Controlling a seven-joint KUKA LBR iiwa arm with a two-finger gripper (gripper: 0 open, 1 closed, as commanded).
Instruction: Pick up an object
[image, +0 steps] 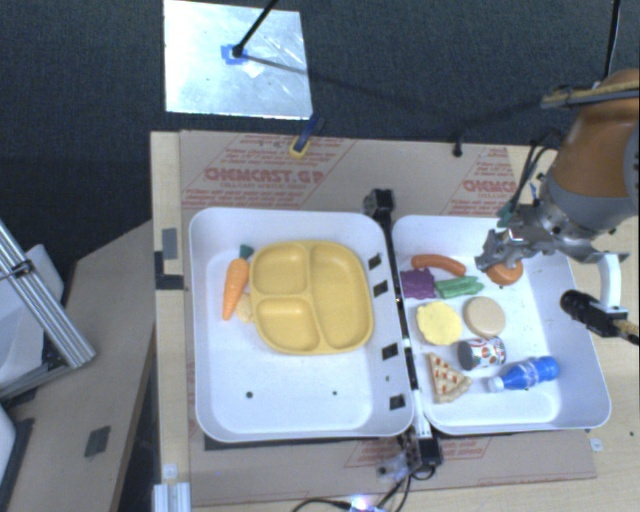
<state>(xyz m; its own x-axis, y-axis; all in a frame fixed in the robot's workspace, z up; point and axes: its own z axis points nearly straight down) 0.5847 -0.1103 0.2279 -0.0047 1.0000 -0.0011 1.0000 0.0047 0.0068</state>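
Low over the far right part of the right bin (575, 400): gripper (500, 258), on the grey arm (590, 170) with its orange band, reaching in from the right. Impossible to tell whether open or closed; dark metal parts blur together from this angle.

Directly beneath the gripper, touching or nearly touching: small orange toy piece (508, 273), partly covered from above. Cannot tell whether gripped or merely lying on the bin floor.

Elsewhere in the same bin, to the left of that piece: toy sausage (438, 264) near the far wall, purple toy piece (418, 284) just below it, green toy piece (459, 288) beside the purple one. Toward the middle: yellow round piece (438, 323) and tan round piece (486, 317), side by side. Nearer the front wall: small can (482, 353), toy pizza slice (447, 377), blue bottle (525, 374) on its side.

In the left bin (210, 400): yellow divided plate (305, 297) with three compartments, toy carrot (234, 287) just beside its left edge, leaves pointing to the far wall.

Under both bins: brown printed board (270, 170) on the bench.
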